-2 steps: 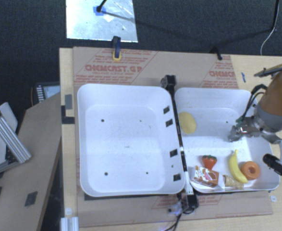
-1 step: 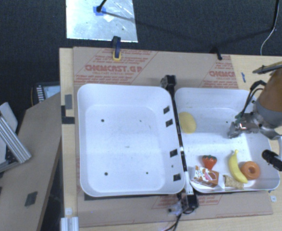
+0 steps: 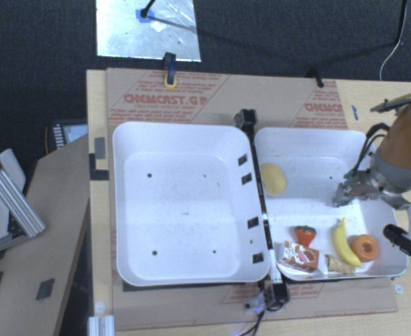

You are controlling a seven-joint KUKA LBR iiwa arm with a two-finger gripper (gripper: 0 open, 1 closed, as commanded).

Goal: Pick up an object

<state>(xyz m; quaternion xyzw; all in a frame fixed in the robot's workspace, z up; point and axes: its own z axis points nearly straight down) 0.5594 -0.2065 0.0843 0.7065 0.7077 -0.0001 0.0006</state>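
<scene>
- Camera view, looking down at a slant: the things to pick from lie in the right-hand shallow white plastic bin (image 3: pixel 310 142), most of them crowded along its near edge.
- A pale yellow lemon-shaped fruit (image 3: pixel 273 178) sits apart from the rest, close to the bin's left wall.
- A small red strawberry-like toy with a green top (image 3: pixel 304 234) lies nearer the front, with a flat red-and-white printed packet (image 3: pixel 300 257) just in front of it.
- A yellow banana (image 3: pixel 344 241) lies lengthwise beside a round orange ring-shaped piece (image 3: pixel 365 248); the two look to be touching.
- A small tan scrap or wrapper (image 3: pixel 338 263) sits at the banana's near end; what it is cannot be made out.
- The grey metal hand (image 3: pixel 346 191) hangs over the bin's right half, above the banana and apart from it. It is blurred and seen from above, so I cannot tell how far it is open, and nothing can be seen in its grasp.
- The grey arm with its orange band (image 3: pixel 405 142) is cut off at the right edge of the view.
- The left-hand shallow white plastic bin (image 3: pixel 184 201) stands just beside the right one, joined by black clips (image 3: pixel 246 179) down the middle.
- Both bins rest on a brown printed cardboard sheet (image 3: pixel 191 93) on the light wooden desk (image 3: pixel 96 117).
</scene>
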